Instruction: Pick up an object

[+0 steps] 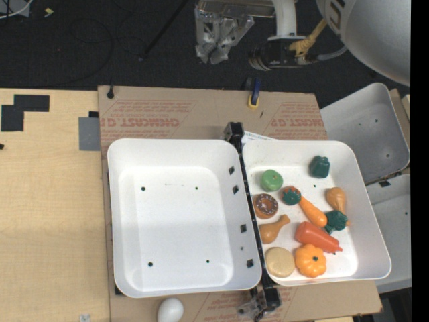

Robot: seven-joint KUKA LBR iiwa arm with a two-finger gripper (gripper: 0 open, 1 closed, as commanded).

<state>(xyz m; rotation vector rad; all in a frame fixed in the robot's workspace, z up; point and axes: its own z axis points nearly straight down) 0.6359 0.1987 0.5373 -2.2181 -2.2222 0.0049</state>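
White and shallow, the left plastic bin [127, 159] sits on brown printed cardboard [167, 113] over a pale wooden bench [47, 206]; a small white egg-shaped ball [170, 309] lies on the cardboard just below the bin's front rim. Above, against the dark background, the metal two-finger gripper [216, 49] hangs well clear of both bins; whether it is open or closed cannot be told. The right white bin [365, 200] touches the left one and holds the toy food: a brown frosted doughnut [266, 206], a green round fruit [271, 180], a tan drumstick [273, 229], a beige bun [280, 261], an orange pumpkin [310, 260], a red pepper [316, 236], an orange carrot [312, 210] and a dark green bell pepper [320, 167].
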